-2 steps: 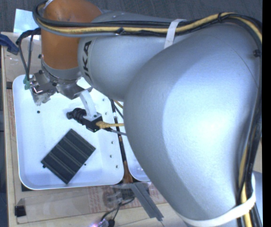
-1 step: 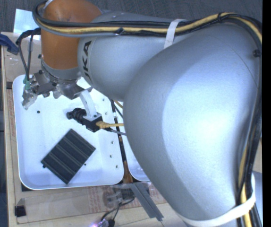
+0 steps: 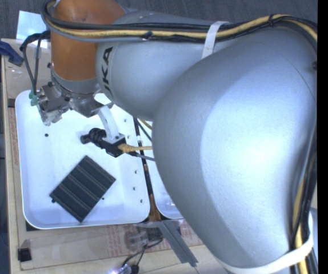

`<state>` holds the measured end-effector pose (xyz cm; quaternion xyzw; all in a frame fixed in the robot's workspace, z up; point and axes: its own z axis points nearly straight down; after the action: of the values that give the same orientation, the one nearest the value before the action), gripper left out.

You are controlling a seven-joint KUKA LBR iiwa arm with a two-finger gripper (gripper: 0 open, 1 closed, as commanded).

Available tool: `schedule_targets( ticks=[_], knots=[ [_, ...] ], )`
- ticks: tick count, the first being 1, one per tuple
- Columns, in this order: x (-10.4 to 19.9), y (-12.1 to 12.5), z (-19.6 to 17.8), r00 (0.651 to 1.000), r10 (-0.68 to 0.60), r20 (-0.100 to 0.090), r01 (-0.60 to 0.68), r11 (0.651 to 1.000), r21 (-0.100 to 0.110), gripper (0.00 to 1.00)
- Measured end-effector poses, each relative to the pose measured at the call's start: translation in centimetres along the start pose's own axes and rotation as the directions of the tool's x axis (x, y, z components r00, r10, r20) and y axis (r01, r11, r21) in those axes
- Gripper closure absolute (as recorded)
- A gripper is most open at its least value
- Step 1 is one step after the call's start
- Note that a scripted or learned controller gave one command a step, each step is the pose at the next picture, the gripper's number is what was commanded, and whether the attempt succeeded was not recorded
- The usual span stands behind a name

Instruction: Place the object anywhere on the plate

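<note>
Gripper [image 3: 51, 114] state unclear, over left bin [image 3: 27, 170], above dark ridged plate [image 3: 83, 188].

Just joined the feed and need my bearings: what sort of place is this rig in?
Most likely a robotics lab test bench, not a kitchen or shop. A grey industrial arm with taped-on cables reaches over a shallow white bin set on a wooden bench, and a blue clamp grips the bench edge.
</note>
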<state>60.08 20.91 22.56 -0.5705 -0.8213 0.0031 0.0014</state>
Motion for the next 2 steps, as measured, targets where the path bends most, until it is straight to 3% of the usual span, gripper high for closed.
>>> schedule_targets(
  ticks=[1,2],
  knots=[
    [-3.1,-6.8,1.9,0.979,-0.203,-0.001,0.203,0.979,0.000,1.00],
    [-2.4,5.0,3.7,0.992,-0.126,0.000,0.126,0.992,-0.001,1.00]
  ],
)
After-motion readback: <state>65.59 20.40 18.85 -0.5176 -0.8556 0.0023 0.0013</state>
